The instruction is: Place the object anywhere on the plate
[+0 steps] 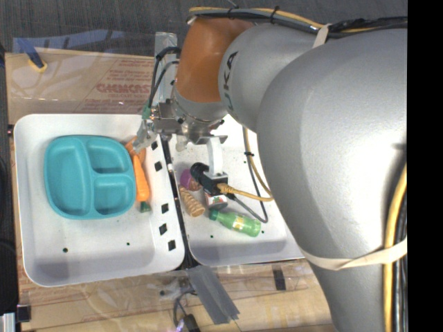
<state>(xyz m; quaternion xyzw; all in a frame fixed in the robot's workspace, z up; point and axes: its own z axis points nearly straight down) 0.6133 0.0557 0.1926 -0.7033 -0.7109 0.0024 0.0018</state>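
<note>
Apparently a toy carrot (141,178), lying in the left bin (28,254) just beside the plate (66,185), along its right rim, green stub at the near end. Not yet on the plate. Probably light, stiff plastic; smooth and tapered, so apt to slip or roll. Best pinched across the thick middle, not the thin tip. Gripper (154,131) at the carrot's far end, by the divider between the bins; spread or closed, cannot tell.

Orange carrot (141,178) lies beside teal plate (88,177).
</note>
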